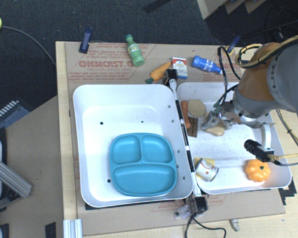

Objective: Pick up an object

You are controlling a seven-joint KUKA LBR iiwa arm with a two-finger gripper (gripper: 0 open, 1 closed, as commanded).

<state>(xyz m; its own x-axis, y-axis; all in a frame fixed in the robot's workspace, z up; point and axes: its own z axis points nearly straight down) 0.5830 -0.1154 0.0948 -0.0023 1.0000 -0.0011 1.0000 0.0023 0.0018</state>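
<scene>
My gripper (216, 121) hangs low in the right bin (238, 182), near its left-middle. Just under it lies a small beige object (216, 131), touching or nearly touching the gripper's tip. I cannot see anything held. To the left of the gripper lie a tan round object (196, 106) and a brown bar (191, 125) along the bin's left wall. Near the front of the bin lie a small white and yellow can (206, 169) and an orange pumpkin (257, 171).
The left bin (89, 108) holds a blue divided plate (142, 163). Behind the bins, on the board, lie a green bottle (135, 51), an orange carrot-like item (160, 72), a small red and white carton (179, 67) and a blue bottle (207, 64).
</scene>
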